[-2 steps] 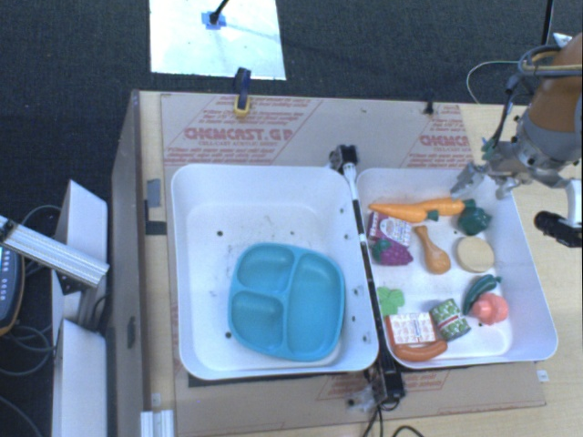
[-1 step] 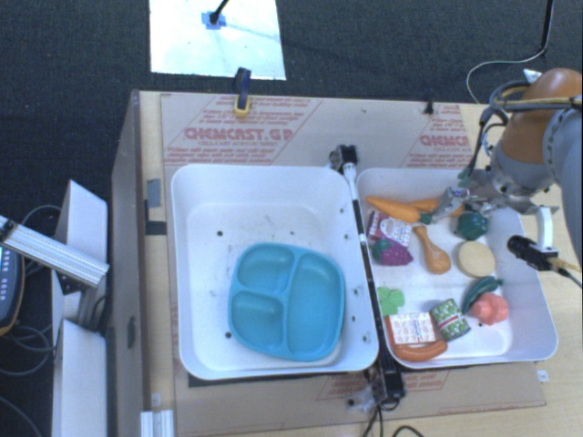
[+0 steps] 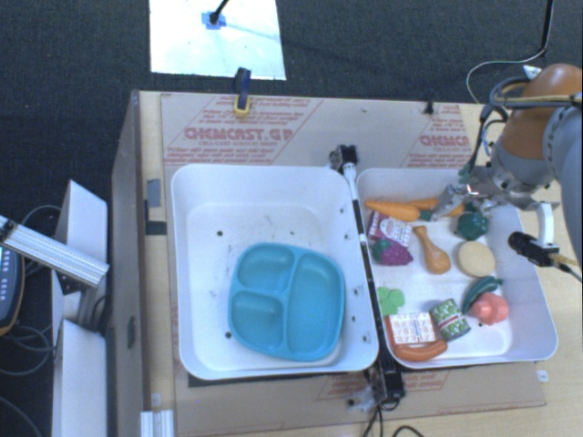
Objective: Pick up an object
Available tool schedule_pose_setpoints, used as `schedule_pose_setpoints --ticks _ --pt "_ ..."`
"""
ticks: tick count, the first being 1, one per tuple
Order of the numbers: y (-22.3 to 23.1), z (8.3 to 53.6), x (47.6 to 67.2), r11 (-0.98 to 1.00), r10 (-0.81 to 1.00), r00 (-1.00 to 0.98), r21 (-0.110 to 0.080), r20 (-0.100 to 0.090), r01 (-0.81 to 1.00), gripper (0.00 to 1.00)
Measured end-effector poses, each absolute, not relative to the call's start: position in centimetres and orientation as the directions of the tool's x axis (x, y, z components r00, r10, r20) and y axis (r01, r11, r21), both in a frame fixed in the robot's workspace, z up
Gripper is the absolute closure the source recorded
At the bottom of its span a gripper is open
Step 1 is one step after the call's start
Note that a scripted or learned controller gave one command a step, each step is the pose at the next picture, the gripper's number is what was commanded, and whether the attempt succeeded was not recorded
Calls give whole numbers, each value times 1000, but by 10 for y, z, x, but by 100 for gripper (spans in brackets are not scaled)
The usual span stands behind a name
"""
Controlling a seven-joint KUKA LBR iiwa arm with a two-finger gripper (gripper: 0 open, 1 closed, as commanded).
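My gripper (image 3: 458, 198) hangs over the far right part of the right bin (image 3: 537, 335), at the end of the grey arm with the orange band (image 3: 547, 85). It is just above and left of a dark green round toy (image 3: 471, 224) and beside the tip of an orange carrot (image 3: 396, 210). Nearby lie purple grapes (image 3: 393, 253), a tan drumstick (image 3: 433, 251) and a beige potato (image 3: 475, 259). Nothing shows as lifted off the bin floor.
The right bin's near half holds a green pepper (image 3: 480, 289), a red fruit (image 3: 492, 309), a small green can (image 3: 449, 319), a white-and-red box (image 3: 412, 328) and a sausage (image 3: 419, 351). A blue divided plate (image 3: 287, 300) lies in the left bin (image 3: 200, 208).
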State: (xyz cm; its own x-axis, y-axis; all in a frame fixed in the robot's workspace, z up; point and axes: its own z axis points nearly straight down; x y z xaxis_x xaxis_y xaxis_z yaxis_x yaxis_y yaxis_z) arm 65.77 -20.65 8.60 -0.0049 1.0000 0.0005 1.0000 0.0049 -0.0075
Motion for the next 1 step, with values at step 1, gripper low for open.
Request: schedule_pose_setpoints --ticks 1 --pt "-208 96 656 8 1000 -8 -14 -1 1000 100"
